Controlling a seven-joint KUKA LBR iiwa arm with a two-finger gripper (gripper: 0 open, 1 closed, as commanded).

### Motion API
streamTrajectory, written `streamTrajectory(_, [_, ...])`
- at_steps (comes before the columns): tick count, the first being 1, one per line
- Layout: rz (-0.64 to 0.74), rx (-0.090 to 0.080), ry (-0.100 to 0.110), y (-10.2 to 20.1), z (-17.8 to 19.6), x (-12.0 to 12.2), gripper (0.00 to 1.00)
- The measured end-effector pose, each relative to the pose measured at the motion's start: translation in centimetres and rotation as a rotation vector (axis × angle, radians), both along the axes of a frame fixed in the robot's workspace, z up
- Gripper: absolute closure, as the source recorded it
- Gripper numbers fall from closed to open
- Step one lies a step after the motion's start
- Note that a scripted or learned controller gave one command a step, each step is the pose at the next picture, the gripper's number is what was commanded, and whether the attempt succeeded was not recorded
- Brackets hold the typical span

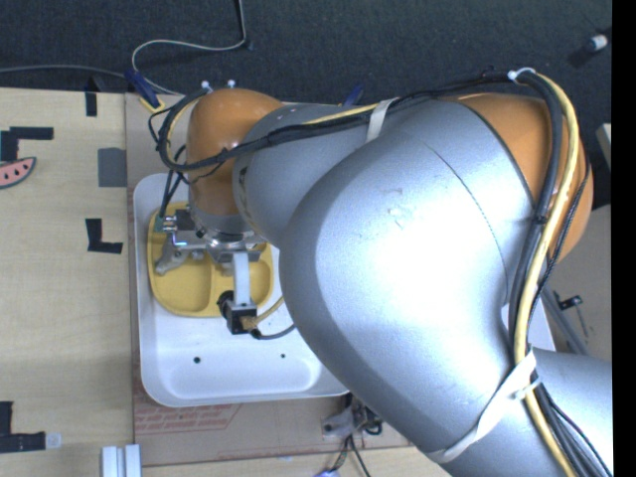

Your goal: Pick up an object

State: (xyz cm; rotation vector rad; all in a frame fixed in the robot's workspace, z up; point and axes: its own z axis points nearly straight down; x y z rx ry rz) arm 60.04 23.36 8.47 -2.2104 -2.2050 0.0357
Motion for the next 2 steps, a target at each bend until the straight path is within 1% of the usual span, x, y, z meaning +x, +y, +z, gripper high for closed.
streamTrajectory(1, [-0.006, -0.027, 0.019, -1.4, 0.9, 0.0, 1.0])
streamTrajectory(2, [-0.011, -0.038, 0.12, -1.1, -0.3, 3.7, 1.0])
